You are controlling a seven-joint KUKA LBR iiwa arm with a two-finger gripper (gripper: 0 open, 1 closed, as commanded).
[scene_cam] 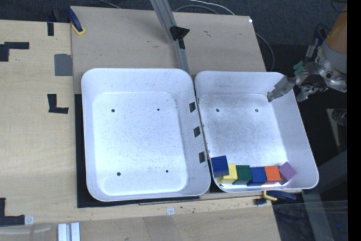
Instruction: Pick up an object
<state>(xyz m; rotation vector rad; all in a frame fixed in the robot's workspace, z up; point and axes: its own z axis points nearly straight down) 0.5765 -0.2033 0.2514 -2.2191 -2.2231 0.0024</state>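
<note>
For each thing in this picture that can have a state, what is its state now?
gripper: above right bin's far right rim, holding nothing.
blocks: lying in a row along the right bin's near edge, touching.
right bin: holds the blocks.
left bin: lies flat beside the right bin.

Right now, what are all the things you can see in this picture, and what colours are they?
shallow white plastic bins: two, white, side by side on the bench.
small square blocks: about seven (two blue, yellow, green, another blue, orange, purple), in a row along the right bin's near edge.
silver metal pole: one, grey, slanting above the bins.
yellow-and-blue clamps: two, at the board's far left corner and near the right bin's front.
thin cables: grey, behind the board.
robot gripper: one, grey, over the right bin's far right rim, holding nothing visible.
</note>
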